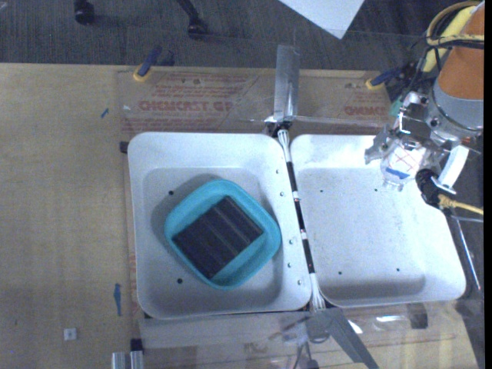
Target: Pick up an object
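Note:
A light-blue, rounded square dish [223,233] lies in the left bin [146,160], turned at an angle. A dark, ribbed block [215,235] rests inside it. My gripper [400,166] hangs over the far right corner of the right bin [369,237], well away from the dish. A small white piece with red and blue marks shows at the gripper's tip; whether it is a held object or part of the gripper is unclear.
A metal divider with cables [296,214] runs between the two bins. A yellow cable [461,206] hangs from the wrist over the right bin's right rim. Clamps [146,66] sit at the bench's back edge.

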`<state>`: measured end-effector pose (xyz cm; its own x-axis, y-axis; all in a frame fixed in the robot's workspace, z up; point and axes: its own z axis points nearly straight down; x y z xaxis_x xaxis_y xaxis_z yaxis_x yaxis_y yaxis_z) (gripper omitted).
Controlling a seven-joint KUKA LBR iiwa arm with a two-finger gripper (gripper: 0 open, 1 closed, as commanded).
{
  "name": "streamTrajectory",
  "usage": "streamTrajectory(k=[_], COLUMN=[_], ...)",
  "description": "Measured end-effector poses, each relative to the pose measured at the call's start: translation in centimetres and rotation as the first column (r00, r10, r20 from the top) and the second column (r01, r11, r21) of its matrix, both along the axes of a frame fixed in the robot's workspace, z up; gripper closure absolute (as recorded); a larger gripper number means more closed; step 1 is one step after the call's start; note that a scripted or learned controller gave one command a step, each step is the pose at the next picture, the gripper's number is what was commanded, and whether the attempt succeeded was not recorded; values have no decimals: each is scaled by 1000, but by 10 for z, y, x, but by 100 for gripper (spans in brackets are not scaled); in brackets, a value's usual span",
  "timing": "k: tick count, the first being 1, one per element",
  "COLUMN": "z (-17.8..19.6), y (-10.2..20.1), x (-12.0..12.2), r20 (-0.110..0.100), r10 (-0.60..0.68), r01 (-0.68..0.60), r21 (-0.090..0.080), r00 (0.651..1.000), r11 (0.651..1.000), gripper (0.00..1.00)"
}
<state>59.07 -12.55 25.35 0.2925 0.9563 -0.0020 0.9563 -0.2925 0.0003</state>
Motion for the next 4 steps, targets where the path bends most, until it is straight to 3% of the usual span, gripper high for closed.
streamTrajectory(k=[1, 2, 3, 4], z=[9, -160, -77, -159], y=[18, -28, -14, -19], x=[-8, 13, 9, 56], r20=[-3, 1, 1, 0], r10=[211, 154, 353, 271], r01=[-211, -154, -353, -271], r21=[3, 1, 0, 1], r00=[977, 988, 936, 963], r11=[977, 988, 936, 963], gripper=[100, 100, 100, 100])
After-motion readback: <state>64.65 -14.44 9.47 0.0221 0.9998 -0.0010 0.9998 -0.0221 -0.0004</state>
